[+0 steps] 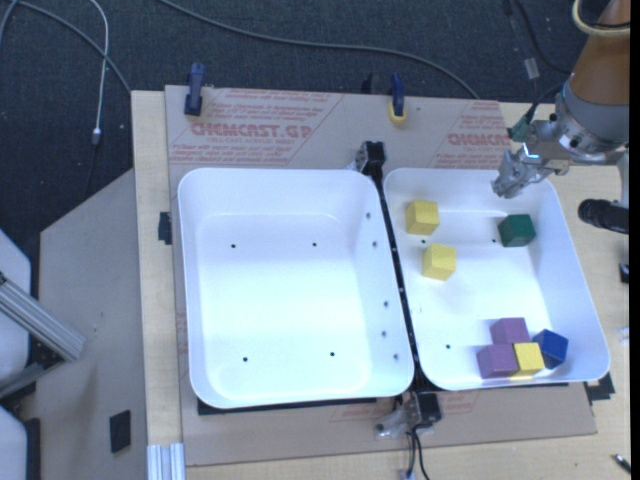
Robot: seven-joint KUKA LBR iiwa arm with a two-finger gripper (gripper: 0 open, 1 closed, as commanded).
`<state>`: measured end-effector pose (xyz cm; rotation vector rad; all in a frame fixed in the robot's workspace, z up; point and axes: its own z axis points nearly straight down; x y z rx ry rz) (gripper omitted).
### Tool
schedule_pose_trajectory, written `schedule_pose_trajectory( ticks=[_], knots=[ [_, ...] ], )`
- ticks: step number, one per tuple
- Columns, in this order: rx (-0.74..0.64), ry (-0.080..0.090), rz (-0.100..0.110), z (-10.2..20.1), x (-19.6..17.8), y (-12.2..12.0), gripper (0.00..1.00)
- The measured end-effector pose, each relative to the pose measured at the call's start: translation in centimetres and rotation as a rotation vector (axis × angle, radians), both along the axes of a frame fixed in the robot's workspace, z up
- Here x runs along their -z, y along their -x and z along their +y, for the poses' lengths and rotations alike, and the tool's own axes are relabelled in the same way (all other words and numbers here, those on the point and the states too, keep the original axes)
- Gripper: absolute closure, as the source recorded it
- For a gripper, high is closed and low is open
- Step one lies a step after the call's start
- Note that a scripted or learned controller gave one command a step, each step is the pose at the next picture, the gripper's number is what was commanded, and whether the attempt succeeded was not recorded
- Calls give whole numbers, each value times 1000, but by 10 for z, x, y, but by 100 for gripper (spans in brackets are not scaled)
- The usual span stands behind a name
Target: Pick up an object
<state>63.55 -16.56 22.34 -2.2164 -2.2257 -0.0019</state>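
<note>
While I hung over the far right corner of the right bin (570, 268), my gripper (515, 180) sat above the bin's back wall, wrist angled down and toward the camera's left. Finger state: could not tell; the tips read as a small grey cluster against the white plastic, too blurred to judge any gap, and nothing showed between them. Nearest candidate was the green cube (517, 230), lying on the bin floor just beside me, on the near side of the tips and almost straight below them in the view, apart from the wall and from everything else. It looked roughly square from above, so no long axis to favour; its faces seemed turned slightly off the bin's edges, which I judged might call for a small wrist turn. Two yellow cubes (422, 216) lay further toward the bin's left wall, one behind the other (439, 261), well apart from me. A tight cluster sat in the near right corner: two purple blocks (509, 330), a small yellow cube (528, 357) and a blue cube (552, 346), touching or nearly so, a poor pick since neighbours would crowd the fingers. Left bin (200, 298) held nothing I would go for. Judgement: green cube was the shortest move, a short shift toward the near side, then down.
</note>
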Motion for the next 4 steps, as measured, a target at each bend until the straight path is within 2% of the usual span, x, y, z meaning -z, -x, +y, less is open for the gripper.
schedule_pose_trajectory(
  ticks=[2,3,4],
  knots=[
    [-1,0,1,113,11,-3,100],
    [-1,0,-2,166,-4,-6,100],
    [-1,0,1,226,4,-11,100]
  ],
)
